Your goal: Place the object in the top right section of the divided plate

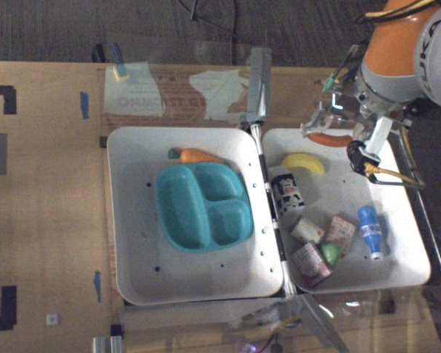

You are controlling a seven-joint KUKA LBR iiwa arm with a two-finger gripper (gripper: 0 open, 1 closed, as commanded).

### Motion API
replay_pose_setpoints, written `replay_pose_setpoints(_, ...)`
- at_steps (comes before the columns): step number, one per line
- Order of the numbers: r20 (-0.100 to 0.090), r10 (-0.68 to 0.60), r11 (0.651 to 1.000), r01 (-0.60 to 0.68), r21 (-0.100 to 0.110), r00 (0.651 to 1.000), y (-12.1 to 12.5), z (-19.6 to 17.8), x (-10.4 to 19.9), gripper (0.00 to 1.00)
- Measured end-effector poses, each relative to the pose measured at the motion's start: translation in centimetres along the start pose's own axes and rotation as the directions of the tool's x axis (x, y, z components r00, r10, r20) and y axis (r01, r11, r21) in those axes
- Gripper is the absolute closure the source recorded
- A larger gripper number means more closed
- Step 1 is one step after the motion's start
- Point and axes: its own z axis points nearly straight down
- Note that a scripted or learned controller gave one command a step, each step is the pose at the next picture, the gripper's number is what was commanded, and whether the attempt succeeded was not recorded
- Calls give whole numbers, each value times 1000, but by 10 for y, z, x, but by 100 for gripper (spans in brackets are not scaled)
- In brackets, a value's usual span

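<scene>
A teal divided plate (pixel 162 197) lies in the middle of the left bin (pixel 132 241). Its top right section (pixel 221 184) holds nothing. An orange carrot (pixel 198 155) rests just behind the plate. My gripper (pixel 329 128) hangs over the back edge of the right bin (pixel 400 197). A red-orange sausage-shaped object (pixel 331 140) sits directly under it; whether it is gripped is unclear. A yellow banana (pixel 304 163) lies just left of and below the gripper.
The right bin also holds a black-and-white carton (pixel 287 192) by the divider, small boxes (pixel 340 233), a green ball (pixel 330 254) and a blue bottle (pixel 370 232). A metal rail (pixel 259 87) runs between the bins. A cable (pixel 389 173) loops below the wrist.
</scene>
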Motion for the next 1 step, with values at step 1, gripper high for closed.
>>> replay_pose_setpoints(1, -2, 304, 953, -304, 5, 953, -2, 53, 42, 100)
